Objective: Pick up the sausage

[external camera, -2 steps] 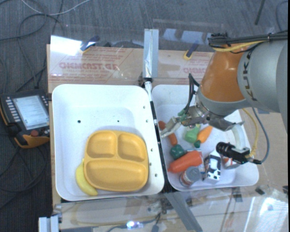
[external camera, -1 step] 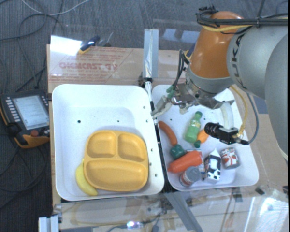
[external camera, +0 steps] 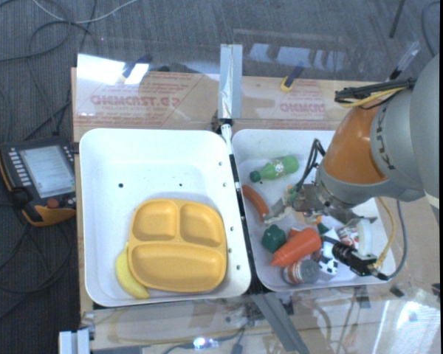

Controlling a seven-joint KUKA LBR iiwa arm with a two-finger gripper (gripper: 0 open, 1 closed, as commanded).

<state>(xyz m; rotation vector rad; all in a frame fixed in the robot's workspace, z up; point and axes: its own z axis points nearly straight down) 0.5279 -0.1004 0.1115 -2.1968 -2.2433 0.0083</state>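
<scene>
The sausage [external camera: 255,201] is a short reddish-orange link lying at a slant by the left wall of the right bin [external camera: 245,220]. My gripper [external camera: 288,203] hangs low over the middle of that bin, just right of the sausage and close to it. The grey arm with its orange band [external camera: 353,152] reaches in from the right and covers much of the bin's right half. Nothing shows as held.
The right bin also holds a green bottle [external camera: 275,169] at the back, a dark green piece [external camera: 273,237], an orange carrot [external camera: 297,247] and a small can [external camera: 303,273] near the front. In the left bin [external camera: 133,161] lie a yellow divided tray [external camera: 179,243] and a banana [external camera: 129,275].
</scene>
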